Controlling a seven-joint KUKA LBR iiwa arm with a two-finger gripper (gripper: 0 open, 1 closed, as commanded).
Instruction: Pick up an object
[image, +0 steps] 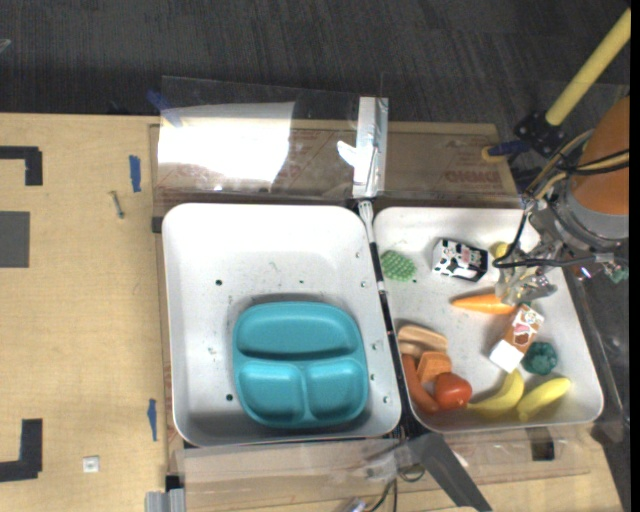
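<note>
The right bin (590, 330) holds several toy foods. An orange carrot (482, 302) lies across its middle, with a black-and-white cow (459, 259) and a green disc (398, 265) behind it. A small carton (518, 336), a teal lump (541, 357) and yellow bananas (525, 394) sit at the front right. A red tomato (452, 390) and tan and orange pieces (423, 350) lie at the front left. My gripper (522, 284) hangs low over the carrot's right end, just behind the carton.
In the left bin (190, 300) lies a teal divided plate (298, 366). A clear plastic sheet (260, 150) stands behind the bins. The arm's orange band (610, 170) and dangling cables (540, 215) hang over the right bin's back right corner.
</note>
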